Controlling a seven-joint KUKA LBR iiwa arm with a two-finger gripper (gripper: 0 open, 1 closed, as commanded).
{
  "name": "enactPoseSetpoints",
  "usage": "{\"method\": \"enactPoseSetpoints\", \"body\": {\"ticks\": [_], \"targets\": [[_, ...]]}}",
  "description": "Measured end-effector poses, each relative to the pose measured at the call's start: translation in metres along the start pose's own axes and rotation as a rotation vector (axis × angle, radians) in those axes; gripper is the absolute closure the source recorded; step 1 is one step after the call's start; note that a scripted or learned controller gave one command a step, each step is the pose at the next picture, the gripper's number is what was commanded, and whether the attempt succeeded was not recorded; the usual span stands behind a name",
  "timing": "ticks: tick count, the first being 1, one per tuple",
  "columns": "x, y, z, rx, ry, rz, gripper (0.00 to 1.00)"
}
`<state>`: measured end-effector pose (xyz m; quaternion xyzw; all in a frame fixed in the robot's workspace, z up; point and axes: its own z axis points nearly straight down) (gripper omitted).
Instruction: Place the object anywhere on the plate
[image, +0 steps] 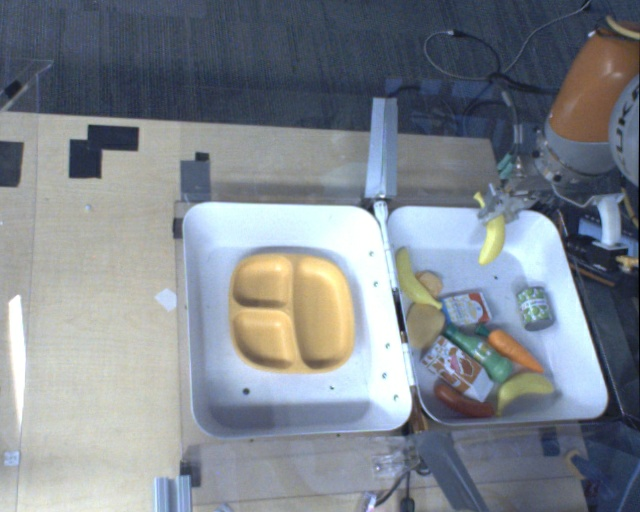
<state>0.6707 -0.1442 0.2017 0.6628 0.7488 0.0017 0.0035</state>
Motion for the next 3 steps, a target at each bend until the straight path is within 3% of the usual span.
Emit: {"method": "enactPoseSetpoints", "body": {"ticks": [1,2,3], "targets": [[0.079,0.01,-0.075,-0.001,0.002,0.005,1.0],[0.071,-0.009,-0.07,0.002,0.002,0.046,1.0],[0.132,0.009,0.015,0.001,0.003,-0.167,1.0]]}}
